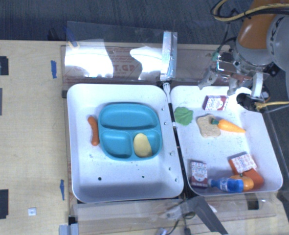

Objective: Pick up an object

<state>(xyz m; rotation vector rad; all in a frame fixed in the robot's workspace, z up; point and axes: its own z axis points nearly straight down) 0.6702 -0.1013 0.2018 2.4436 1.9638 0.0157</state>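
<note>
My gripper (217,85) hangs over the far edge of the right bin (271,151), open, with nothing between its fingers. Just below it lies a small purple and white packet (215,103). Further in are a green leaf (183,115), a tan biscuit (208,127) and a carrot (228,126) that rests against the biscuit. Near the bin's front lie a red box (241,162), a maroon box (199,173), a blue bottle (225,184) and an orange piece (248,182).
The left bin (80,170) bears a blue divided tray (119,131) with a yellow lump (142,145) in its right compartment, and an orange sausage (93,130) beside the tray. A clear plastic wall (115,58) stands behind the left bin.
</note>
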